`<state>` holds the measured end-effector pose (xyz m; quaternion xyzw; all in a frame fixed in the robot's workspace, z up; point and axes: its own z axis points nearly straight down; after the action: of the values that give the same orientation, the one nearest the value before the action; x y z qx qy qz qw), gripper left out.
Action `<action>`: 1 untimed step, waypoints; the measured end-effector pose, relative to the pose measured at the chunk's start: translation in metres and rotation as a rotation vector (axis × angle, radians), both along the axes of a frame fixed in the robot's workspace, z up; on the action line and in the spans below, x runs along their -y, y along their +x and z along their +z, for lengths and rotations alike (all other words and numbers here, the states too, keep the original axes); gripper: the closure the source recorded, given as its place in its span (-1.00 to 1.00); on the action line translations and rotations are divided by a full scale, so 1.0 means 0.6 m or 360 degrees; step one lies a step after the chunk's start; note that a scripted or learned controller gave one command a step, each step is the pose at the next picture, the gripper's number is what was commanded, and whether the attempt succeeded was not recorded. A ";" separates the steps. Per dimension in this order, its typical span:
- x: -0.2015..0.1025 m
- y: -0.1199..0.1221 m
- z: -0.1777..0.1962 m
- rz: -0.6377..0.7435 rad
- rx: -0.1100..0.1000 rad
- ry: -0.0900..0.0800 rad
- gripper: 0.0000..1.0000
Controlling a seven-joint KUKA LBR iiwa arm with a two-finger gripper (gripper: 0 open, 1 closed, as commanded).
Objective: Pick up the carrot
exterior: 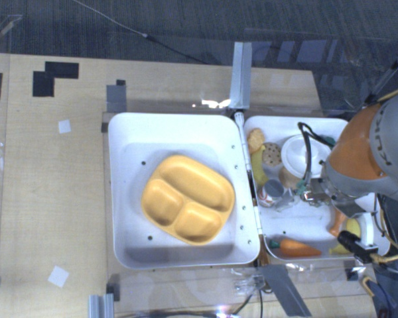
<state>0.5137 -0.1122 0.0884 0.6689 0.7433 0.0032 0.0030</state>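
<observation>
The carrot (300,248), orange with a green stub at its left end, lies flat along the front wall of the right bin (285,225). My gripper (310,195) hangs over the middle of that bin, behind and slightly right of the carrot, with clear floor between the two. The grey wrist and its orange band (357,152) hide the bin's right part.
The right bin also holds a round cookie (255,138), a speckled disc (271,154), a white cup (300,155), a small grey can (273,191) and a second orange piece (336,223) near yellow items (351,229). A yellow sectioned plate (188,198) lies in the left bin (129,144).
</observation>
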 end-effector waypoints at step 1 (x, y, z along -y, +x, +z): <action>0.050 -0.043 0.049 -0.0257 -0.0006 -0.0001 -1.00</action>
<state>0.4882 -0.1423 0.1177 0.7267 0.6870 0.0013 0.0021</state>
